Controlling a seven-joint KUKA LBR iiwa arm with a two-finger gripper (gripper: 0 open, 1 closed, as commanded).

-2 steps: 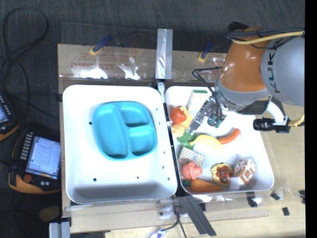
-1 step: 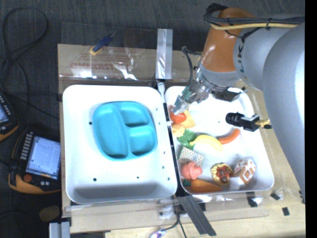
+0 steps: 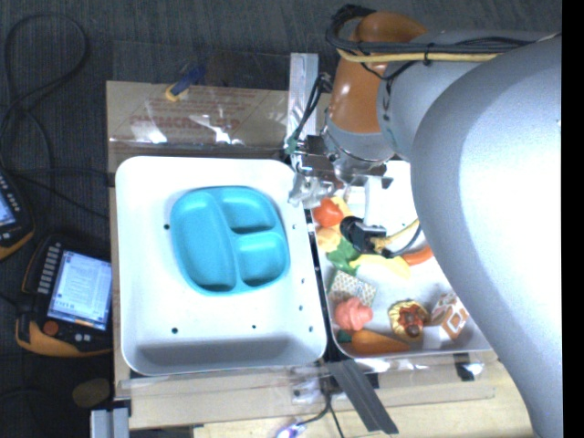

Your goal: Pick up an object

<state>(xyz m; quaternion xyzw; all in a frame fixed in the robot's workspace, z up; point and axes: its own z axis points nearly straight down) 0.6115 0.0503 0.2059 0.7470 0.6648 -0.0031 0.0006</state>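
The right bin (image 3: 474, 340) holds several toy foods. An orange-red piece (image 3: 328, 213) lies at its upper left, with a green piece (image 3: 343, 255) and a yellow piece (image 3: 384, 265) just below. Further down are a checkered wafer (image 3: 352, 287), a pink lump (image 3: 353, 313), a carrot (image 3: 378, 341), a round brown-and-yellow item (image 3: 408, 316) and a small tan biscuit (image 3: 449, 313). My gripper (image 3: 310, 188) hangs over the wall between the two bins, just up-left of the orange-red piece. Nothing shows in its grasp.
The left bin (image 3: 146, 327) carries a blue divided plate (image 3: 228, 237). The arm's grey bulk covers the right bin's upper right part. A clear plastic sheet (image 3: 205, 117) lies behind the bins. Handheld devices (image 3: 68, 295) sit on the floor at far left.
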